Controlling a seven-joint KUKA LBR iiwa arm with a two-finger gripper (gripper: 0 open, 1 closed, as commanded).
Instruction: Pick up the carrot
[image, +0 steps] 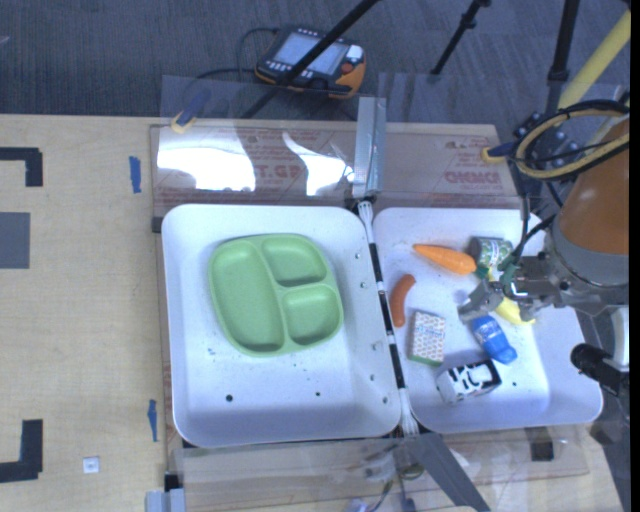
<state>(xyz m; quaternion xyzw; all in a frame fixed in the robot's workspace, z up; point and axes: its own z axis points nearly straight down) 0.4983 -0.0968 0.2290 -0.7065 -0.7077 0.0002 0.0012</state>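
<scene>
2 white bins side by side. L bin (190, 330) holds 1 thing: a green divided plate (275, 292), 3 compartments, nothing visible in any of them, sitting a bit up and left of bin centre.

R bin (560, 395) holds approx 7 items, L to R:
- 1 small orange-red sausage-shaped piece (401, 299), near the divider, standing roughly upright in view.
- 1 patterned flat packet (428, 336), just below-right of it.
- 1 carrot (445, 258), the task item, upper part of R bin, lying nearly horizontal w/ slight tilt, thick end to the right. Apart from the sausage piece, near a green-grey wrapped item (491, 253) at its right end; can't tell if they touch.
- 1 black-and-white box (468, 378), toward the front of bin.
- 1 blue bottle-like item (493, 338), below the gripper.
- 1 yellow item (515, 311), mostly hidden by the gripper, type unclear.

Arm enters from the right, orange band at upper right, wrist pointing left over the R bin. Gripper (484, 297) sits below-right of the carrot, not on it. Fingers look parted a little, nothing visibly between them, though the tips are hard to read against the clutter.
</scene>
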